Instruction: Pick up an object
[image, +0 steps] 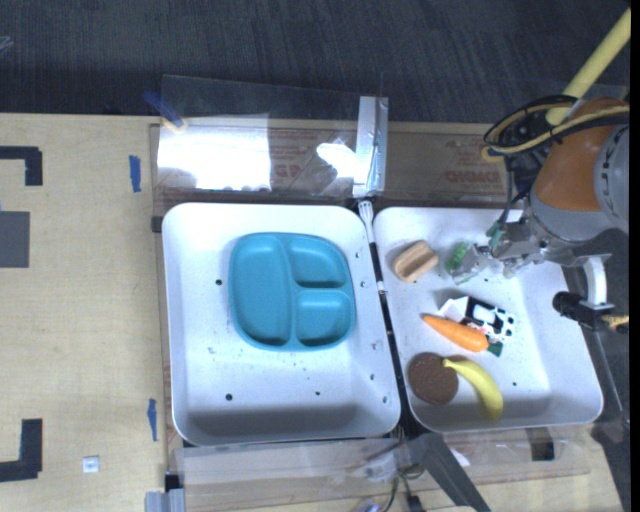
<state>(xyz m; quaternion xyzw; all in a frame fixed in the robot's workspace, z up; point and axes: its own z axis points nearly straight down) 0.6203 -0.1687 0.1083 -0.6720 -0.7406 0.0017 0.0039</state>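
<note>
We see a pale wooden bench (80, 330) marked with black tape (30, 165) and blue tape (134, 172) — beyond its far edge, dark grey carpet (300, 45). Glare whitens a clear plastic sheet (260, 145).

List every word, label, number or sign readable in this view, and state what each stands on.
None can be read for certain.
Reddish print on the brown cardboard panel behind the right white bin: too blurred to read.
Fainter reddish print on the cardboard under the clear plastic sheet: washed out by glare.
Black and white patterned small item beside the orange carrot: marks too small to read.
</note>
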